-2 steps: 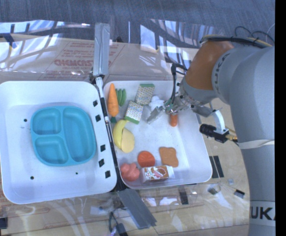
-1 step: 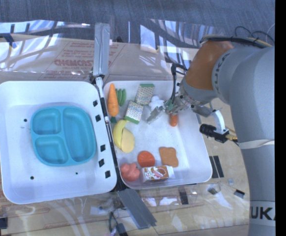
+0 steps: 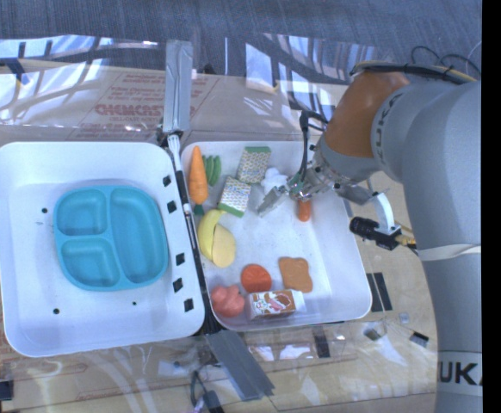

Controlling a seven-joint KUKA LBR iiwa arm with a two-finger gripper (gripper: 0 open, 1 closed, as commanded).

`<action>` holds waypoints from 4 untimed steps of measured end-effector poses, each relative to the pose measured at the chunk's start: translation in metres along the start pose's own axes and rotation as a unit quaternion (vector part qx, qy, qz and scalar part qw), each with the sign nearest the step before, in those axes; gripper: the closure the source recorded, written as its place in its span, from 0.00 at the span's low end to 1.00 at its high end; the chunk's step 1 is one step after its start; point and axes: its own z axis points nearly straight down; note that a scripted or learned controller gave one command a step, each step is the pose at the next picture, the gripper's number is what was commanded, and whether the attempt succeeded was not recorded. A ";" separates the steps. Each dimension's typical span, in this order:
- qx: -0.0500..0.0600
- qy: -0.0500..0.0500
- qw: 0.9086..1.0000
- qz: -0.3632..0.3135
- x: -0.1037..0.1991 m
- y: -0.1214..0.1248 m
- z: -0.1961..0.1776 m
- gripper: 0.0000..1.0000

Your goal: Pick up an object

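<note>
right bin [image 3: 347, 265] crowded along left wall and front, bare floor at centre-right

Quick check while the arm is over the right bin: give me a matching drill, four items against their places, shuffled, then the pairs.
Things:
1. blue tray
2. carrot
3. carton
4. banana

Places:
A. right bin, near front wall
B. left bin, in the middle
C. right bin, back left corner by the divider
D. right bin, left side, midway along the divider

Pairs: 1-B, 2-C, 3-A, 4-D
</note>
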 end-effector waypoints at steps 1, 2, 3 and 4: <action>0.000 0.000 1.000 0.000 0.000 0.000 0.000 0.00; 0.000 0.000 1.000 0.000 0.000 0.000 0.000 0.00; 0.000 0.000 1.000 0.000 0.000 0.000 0.000 0.00; 0.005 0.006 1.000 0.003 -0.008 0.019 0.001 0.00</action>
